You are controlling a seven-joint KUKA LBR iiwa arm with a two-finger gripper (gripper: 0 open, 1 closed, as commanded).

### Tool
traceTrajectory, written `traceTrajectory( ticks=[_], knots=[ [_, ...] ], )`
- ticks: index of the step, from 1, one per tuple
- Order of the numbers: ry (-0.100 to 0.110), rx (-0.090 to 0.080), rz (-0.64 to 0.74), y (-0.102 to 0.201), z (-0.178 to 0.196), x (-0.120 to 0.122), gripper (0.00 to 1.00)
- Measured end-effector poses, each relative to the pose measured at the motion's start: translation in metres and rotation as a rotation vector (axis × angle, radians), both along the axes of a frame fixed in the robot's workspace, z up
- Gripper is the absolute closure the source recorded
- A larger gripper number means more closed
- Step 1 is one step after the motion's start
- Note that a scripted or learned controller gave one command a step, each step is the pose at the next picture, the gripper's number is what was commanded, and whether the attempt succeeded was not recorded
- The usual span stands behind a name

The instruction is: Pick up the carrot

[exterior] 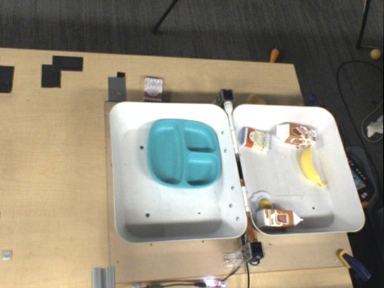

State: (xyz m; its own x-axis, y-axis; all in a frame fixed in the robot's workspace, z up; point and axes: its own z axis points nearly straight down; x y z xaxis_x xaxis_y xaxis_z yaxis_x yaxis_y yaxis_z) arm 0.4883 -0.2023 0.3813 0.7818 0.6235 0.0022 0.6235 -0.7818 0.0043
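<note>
You are looking down on a tabletop [60, 179] bearing two white bins side by side. The left bin [129, 215] is holding a teal divided plate [183, 153], which is sitting near its middle. The right bin [336, 203] is carrying the loose things. A white carton with blue and orange print [258, 139] is lying near the far-left corner, and a brown and white carton [295, 134] is lying just beside it to the right. A banana [311, 167] is lying below that one, well apart from the bin's walls. In the near-left corner an orange and white carton [279, 218] is lying on its side. Touching its upper-left edge, a small orange-yellow piece is peeking out; it is looking like the carrot [264, 204], though you are seeing too little of it to be sure.
</note>
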Motion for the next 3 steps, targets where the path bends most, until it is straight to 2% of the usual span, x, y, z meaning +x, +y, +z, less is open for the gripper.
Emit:
traceTrajectory(
  ticks=[3],
  knots=[
    [0.000,0.000,0.000,0.0000,0.0000,0.0000,0.00]
  ],
)
